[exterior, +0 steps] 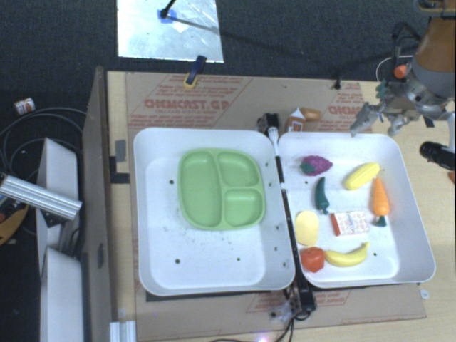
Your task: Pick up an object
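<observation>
Pincer (pixel 378 122) open, empty, above bin (pixel 410 177).

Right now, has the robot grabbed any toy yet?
Not yet. The gripper hangs open above the right bin's far edge with nothing between its fingers. The corn, carrot, banana and other toys lie in that bin. Reaching down, closing and lifting are all left.
</observation>
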Tool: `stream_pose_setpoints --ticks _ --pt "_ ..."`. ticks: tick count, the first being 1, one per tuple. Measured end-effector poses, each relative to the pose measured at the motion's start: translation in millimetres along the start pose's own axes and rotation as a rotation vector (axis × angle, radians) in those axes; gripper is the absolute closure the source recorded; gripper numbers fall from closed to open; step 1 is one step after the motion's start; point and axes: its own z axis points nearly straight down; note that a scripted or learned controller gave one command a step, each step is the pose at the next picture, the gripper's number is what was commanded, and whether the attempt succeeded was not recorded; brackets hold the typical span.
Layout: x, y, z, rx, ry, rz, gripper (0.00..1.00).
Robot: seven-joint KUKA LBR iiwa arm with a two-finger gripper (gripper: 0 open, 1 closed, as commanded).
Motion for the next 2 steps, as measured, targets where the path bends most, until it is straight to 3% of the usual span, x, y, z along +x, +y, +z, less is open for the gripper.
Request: stream_pose_setpoints --ticks 1,2 --pt "60.5 13.9 125.4 0.007 0.004 -0.006 0.00" --pt "73.7 0.7 169.1 0.002 0.001 -0.003 0.00"
